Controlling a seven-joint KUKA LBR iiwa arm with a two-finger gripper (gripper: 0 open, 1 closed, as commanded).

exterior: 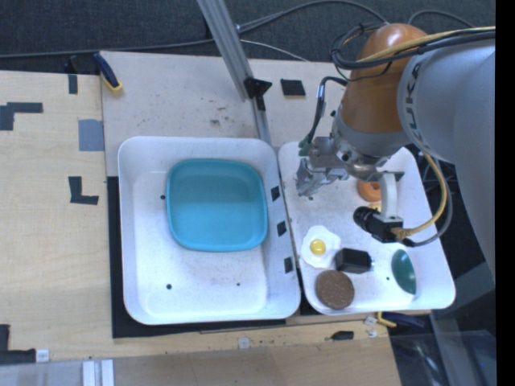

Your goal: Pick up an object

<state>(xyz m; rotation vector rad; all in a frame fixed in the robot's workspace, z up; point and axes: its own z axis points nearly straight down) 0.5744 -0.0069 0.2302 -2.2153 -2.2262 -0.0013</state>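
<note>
Gripper (308, 185) low over the right white bin (430, 284), its grasp state impossible to tell
Nearest candidates: flat fried-egg toy (319, 246), small black block (352, 260), brown round disc (334, 289); all likely light, stiff; block's sides look easiest to pinch

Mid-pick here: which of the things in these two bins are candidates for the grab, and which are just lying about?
In play:
pincer, over the right bin
fried egg toy
black block
brown disc
green piece
orange piece, partly hidden by the arm

Lying about:
blue plate in the left bin
yellow-handled tool on the bench
</note>
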